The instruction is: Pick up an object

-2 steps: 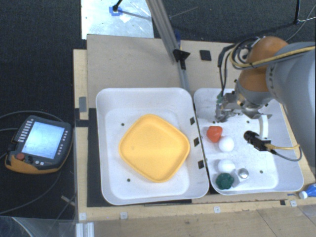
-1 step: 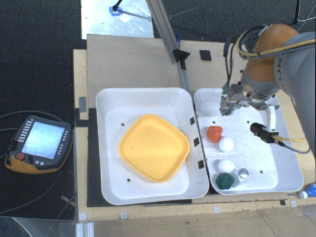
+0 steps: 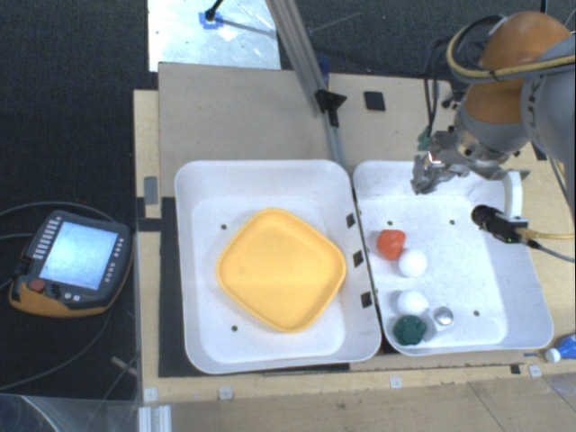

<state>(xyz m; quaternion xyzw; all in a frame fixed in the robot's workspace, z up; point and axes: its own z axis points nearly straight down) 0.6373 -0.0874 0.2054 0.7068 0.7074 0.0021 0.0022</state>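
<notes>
Yellow plate [image 3: 282, 269] fills left bin [image 3: 193, 187] — objects apparently unobstructed in right bin [image 3: 522, 322].

The grey arm [image 3: 531, 79] comes in from the right, its orange band [image 3: 522, 48] bulging high near the upper right corner, with dark cables looped around that joint. From there the wrist bends down and toward the left, ending in the end effector [image 3: 427, 176], which points downward at a slant. Its tip is dark and small from where I stand, and nothing shows between its fingers. A white bracket with a black cylindrical fitting [image 3: 499, 221] hangs just beside the wrist.
</notes>
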